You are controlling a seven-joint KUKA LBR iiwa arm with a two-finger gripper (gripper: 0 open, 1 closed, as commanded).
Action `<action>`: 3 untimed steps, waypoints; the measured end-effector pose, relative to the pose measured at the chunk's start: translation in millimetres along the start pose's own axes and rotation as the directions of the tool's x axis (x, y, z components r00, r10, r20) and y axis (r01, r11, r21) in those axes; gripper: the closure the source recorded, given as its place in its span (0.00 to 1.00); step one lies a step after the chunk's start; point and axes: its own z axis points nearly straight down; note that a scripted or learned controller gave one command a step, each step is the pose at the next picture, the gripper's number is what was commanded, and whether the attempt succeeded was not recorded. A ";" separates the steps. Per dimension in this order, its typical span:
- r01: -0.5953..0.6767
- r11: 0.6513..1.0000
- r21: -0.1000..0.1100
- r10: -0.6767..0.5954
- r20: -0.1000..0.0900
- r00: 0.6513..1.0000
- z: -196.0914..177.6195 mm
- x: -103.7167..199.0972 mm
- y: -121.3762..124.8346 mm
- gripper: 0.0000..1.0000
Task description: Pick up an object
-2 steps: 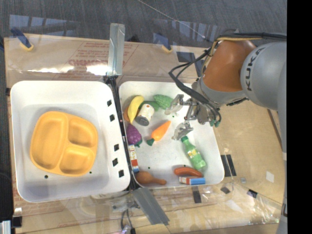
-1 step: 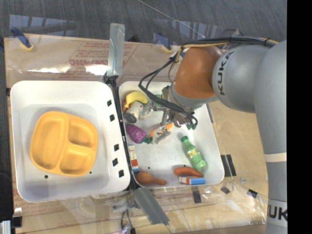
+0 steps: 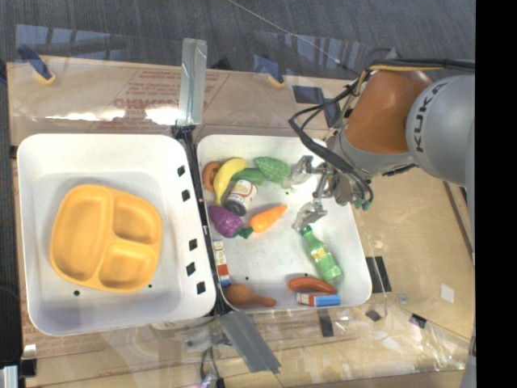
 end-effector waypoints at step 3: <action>-0.649 0.760 0.005 0.649 -0.007 0.760 38.7 14.8 101.4 0.00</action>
